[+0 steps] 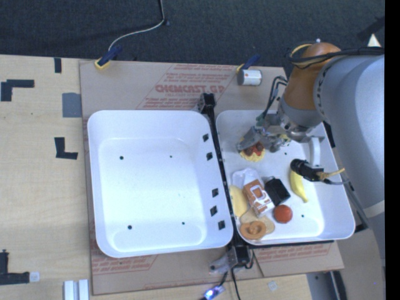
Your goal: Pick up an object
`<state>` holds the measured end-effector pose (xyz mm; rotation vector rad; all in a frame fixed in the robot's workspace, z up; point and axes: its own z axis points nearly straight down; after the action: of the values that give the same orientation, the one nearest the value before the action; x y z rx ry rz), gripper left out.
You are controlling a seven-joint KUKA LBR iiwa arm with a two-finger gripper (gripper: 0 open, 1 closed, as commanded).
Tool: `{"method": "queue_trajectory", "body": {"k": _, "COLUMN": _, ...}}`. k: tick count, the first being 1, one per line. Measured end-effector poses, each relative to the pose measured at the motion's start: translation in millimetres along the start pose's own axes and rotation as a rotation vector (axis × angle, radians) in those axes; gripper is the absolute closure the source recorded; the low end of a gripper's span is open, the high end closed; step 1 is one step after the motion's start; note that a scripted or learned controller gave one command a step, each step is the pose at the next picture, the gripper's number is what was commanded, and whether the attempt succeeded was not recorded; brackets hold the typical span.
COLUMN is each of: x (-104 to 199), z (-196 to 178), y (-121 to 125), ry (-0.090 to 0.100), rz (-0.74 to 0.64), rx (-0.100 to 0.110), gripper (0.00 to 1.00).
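Observation:
My gripper (255,144) is low in the far left part of the right bin (331,230). Right under it lies a small yellow and red object (253,154), partly hidden by the gripper; whether it is held cannot be told. Nearer the front lie a banana (299,187), a black block (277,190), an orange and white carton (257,196), a red tomato (283,214) and a tan ring-shaped pastry (253,229). A pale yellow item (236,200) lies against the bin's left wall.
The left bin (103,136) sits beside the right one, with a black divider (214,149) between them. Both rest on a cardboard sheet (181,86). A small white box (251,77) sits behind the right bin. The arm covers the right bin's far right corner.

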<state>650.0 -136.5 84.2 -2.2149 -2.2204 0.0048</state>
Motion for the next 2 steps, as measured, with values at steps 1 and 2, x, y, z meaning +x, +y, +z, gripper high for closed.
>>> {"method": "queue_trajectory", "body": {"k": 1, "x": -1, "z": -11, "y": -1, "ry": -0.001, "rz": 0.0, "rx": -0.004, "gripper": 1.0}}
{"method": "queue_trajectory", "body": {"k": 2, "x": 53, "z": -106, "y": -13, "ry": 0.0, "rz": -0.004, "rx": -0.012, "gripper": 1.0}}
